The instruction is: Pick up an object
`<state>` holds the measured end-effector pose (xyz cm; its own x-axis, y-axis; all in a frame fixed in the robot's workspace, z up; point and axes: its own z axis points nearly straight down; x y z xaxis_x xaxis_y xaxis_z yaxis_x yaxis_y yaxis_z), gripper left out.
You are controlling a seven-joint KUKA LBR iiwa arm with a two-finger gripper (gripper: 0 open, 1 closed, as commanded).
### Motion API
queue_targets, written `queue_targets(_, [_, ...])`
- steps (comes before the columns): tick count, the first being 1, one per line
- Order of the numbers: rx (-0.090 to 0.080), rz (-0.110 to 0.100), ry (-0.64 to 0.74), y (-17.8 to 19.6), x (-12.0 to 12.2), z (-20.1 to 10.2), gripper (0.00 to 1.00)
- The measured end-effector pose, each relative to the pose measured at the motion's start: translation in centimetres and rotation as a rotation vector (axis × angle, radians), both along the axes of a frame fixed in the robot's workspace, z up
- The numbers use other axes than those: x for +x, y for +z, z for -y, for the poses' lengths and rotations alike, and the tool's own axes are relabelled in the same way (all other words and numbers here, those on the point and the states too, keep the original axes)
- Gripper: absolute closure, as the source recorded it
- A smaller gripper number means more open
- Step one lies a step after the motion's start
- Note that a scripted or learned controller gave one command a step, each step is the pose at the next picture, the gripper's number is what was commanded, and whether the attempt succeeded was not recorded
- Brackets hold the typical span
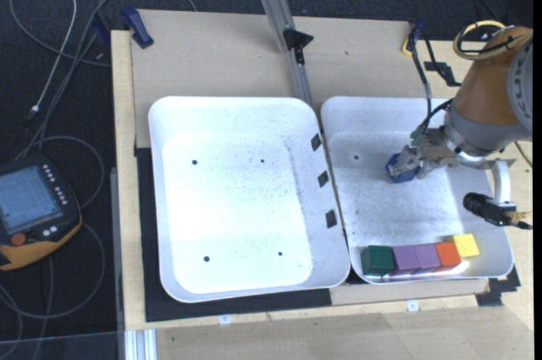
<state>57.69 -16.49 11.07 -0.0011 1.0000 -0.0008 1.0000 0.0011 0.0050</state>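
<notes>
Four blocks [421, 256] line the right bin's [373, 206] front wall; gripper [406, 168] seems clamped on a blue object [400, 169].

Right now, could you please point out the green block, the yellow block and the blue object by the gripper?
green block [378, 258]: camera view, top face.
yellow block [467, 246]: camera view, top face.
blue object [400, 169]: camera view, visible blue side.

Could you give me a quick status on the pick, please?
Pincer low in right bin, at a blue block; grasp unconfirmed. Row of blocks sits along the near wall, apart. Nothing in the way.
</notes>
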Motion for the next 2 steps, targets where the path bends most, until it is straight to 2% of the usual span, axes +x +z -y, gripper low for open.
queue_targets(1, [0.004,0.002,0.009,9.3,0.2,-11.7,1.0])
queue_targets(2, [0.005,-0.001,0.009,8.9,6.1,-19.7,1.0])
